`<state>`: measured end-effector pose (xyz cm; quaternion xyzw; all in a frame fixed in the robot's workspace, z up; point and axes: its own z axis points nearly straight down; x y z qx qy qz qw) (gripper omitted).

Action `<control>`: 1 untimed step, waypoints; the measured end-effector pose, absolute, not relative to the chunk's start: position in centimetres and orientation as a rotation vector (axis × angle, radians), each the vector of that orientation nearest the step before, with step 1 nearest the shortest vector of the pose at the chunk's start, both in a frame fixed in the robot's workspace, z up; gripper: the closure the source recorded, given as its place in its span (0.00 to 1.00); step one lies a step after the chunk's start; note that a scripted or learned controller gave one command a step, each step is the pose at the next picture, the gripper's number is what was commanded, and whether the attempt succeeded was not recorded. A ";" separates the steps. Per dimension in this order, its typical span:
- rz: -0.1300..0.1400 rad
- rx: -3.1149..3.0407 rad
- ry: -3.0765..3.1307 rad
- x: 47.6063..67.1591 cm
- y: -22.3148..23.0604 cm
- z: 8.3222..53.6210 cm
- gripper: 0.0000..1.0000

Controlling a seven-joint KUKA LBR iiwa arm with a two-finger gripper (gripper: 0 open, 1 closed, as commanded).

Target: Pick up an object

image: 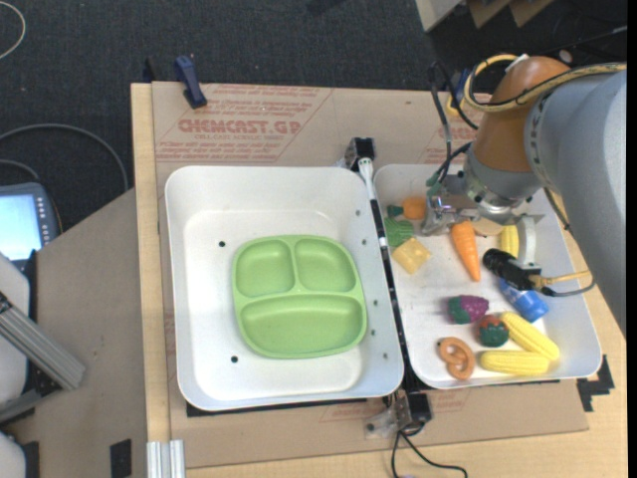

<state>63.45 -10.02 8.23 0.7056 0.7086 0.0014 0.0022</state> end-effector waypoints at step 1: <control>-0.002 2.228 2.212 57.3 -16.4 15.4 1.00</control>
